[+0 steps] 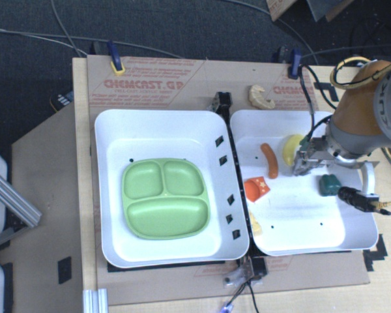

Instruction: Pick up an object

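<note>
Robotics lab: clamped cardboard bench [150, 80], loose cables [65, 18], white bins [111, 194].

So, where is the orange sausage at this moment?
The orange sausage lies in the right bin, near its left wall, just above the red packet and left of the yellow object.

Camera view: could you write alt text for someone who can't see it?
A robot arm's gripper hangs low in the right white bin, beside a yellow object, an orange sausage-shaped toy, a red piece and a green block. The left bin holds a green divided plate.
</note>
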